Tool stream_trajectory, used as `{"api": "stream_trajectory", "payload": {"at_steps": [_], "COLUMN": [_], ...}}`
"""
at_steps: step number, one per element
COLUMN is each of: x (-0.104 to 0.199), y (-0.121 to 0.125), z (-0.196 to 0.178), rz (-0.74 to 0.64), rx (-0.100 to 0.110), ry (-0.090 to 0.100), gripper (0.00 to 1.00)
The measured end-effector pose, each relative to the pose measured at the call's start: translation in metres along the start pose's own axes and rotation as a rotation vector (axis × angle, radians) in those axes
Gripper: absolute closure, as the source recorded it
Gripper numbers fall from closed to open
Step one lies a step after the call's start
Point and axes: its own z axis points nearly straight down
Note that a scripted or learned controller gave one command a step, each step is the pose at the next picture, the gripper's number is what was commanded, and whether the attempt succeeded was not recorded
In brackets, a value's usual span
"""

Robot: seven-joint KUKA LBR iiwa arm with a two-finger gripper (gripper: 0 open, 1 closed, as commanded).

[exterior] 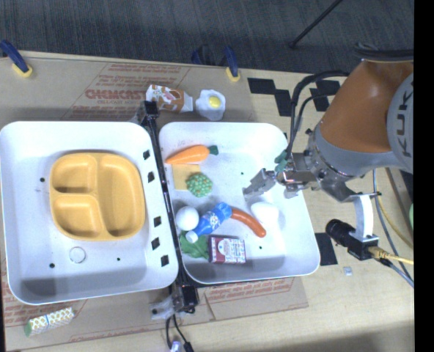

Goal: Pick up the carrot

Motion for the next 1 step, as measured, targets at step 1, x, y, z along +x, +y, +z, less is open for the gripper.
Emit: {"api": "stream_trajectory", "payload": {"at_steps": [1], "x": [0.0268], "y": [0.0700], "z": [0.0597], "rz": [0.100], "rx": [0.000], "ry": [-0.001], "gripper": [0.00]}}
